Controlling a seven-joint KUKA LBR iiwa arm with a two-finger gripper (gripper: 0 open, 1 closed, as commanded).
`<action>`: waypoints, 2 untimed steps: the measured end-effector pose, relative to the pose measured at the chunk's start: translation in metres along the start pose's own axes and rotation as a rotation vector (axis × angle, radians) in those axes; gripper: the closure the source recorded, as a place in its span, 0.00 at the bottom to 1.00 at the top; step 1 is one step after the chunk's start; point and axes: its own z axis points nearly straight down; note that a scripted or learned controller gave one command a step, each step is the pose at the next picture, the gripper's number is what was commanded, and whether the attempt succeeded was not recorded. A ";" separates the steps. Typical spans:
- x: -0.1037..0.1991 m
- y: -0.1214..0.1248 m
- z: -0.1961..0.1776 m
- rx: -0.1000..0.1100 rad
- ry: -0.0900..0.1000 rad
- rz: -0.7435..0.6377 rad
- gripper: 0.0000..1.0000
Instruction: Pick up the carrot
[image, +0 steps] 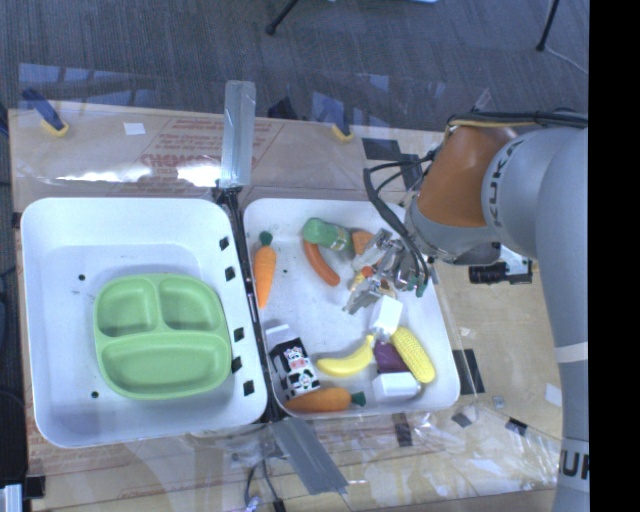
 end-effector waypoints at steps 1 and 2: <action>-0.015 0.047 0.024 0.007 0.012 0.007 0.00; -0.018 0.051 0.012 0.002 -0.004 -0.002 1.00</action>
